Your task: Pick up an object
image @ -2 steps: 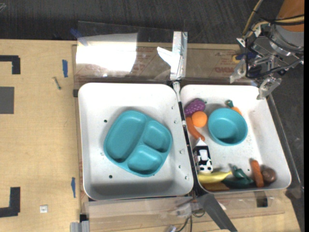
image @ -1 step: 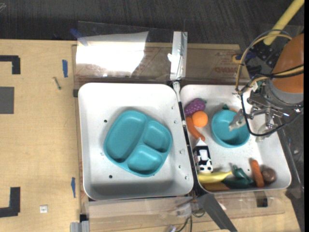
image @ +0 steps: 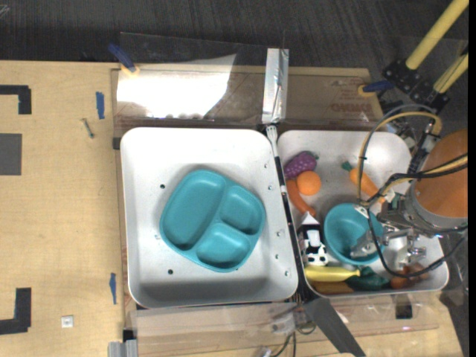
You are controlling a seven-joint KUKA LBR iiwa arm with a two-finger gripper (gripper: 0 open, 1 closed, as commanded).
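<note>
The teal bowl [image: 346, 233] looks like the likeliest object for the pick, since it lies closest under the end effector [image: 370, 245] in the right bin [image: 387, 146]. The end effector is down low at the bowl's right rim, amid grey hardware and looping cables, and whether it is spread or closed on anything cannot be told from this slanted view; nothing can be seen lifted clear. So, as a judgement, the arm has reached into the bin but no pick is confirmed: securing an object and raising it out are left.

Just below the bowl lie a yellow banana [image: 332, 274] and a green item [image: 373, 279] along the bin's near wall. Left of the bowl stands a small black-and-white cow figure [image: 314, 248]. Above and left of the bowl sit an orange fruit [image: 308, 183] and a bunch of purple grapes [image: 300, 162], with another orange piece [image: 362, 183] above the bowl. Well left of the bowl, in the left bin [image: 141, 169], a teal divided plate [image: 212, 219] lies alone. Both bins sit on the table [image: 52, 222].
</note>
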